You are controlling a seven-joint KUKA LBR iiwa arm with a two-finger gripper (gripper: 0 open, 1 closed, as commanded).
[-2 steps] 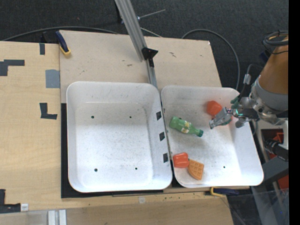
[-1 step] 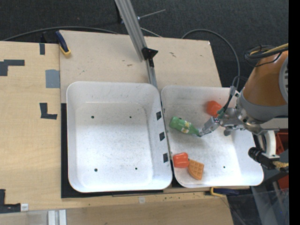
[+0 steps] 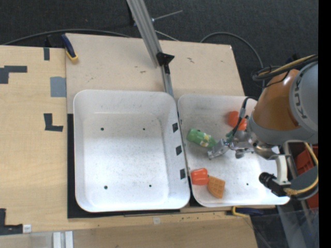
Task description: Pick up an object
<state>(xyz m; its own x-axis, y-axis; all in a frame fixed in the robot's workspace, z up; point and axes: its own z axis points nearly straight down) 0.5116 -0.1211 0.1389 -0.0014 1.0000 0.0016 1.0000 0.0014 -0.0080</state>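
The fingers (image 3: 220, 150) hang low in the right bin (image 3: 235, 198), just beside the green toy (image 3: 199, 137) (open or closed, I cannot tell). Approach stage, I judge; next, close squarely on it.

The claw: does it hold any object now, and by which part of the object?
It cannot be told. The claw sits right beside the green object in the right bin, perhaps touching it.

Wooden bench (image 3: 119, 71) is laid under two white bins | metal pole (image 3: 147, 27) is slanted across its top edge | blue-yellow clamp (image 3: 69, 47) is set at its corner
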